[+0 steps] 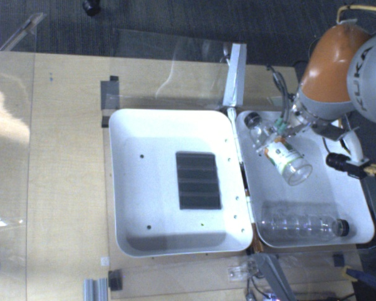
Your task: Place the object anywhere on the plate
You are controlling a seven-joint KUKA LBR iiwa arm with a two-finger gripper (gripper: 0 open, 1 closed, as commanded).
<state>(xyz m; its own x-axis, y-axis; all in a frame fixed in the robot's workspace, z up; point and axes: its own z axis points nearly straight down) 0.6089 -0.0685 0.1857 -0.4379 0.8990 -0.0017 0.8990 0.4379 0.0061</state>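
**Bottle not on the plate yet, most of the job left**

Bottle (286, 160) with the label is lying tilted in the right bin (354, 215), up toward the back half, and the gripper (282, 128) is right at its upper end. Can't tell whether the fingers are clenched on it or loose, the wrist and cables hide too much, so I won't call it a grasp.

The plate, which I take to be the dark ribbed rectangle (198, 180), sits in the middle of the left bin (128, 168), well apart from the bottle. So by my read nothing is placed: the pick isn't confirmed, and the lift, the carry across and the drop are all left.

Stuff nearby: a small clear thing (253, 121) just beside the gripper near the bin's back corner, and a second clear bottle (301, 226) lying along the front wall of the right bin, away from the action.

Room-wise, the two bin rims meet between bottle and plate, so it has to go up and over that edge. The upright post (234, 74) at the back stands near the path. White floor shows all around the plate, so landing looks forgiving.
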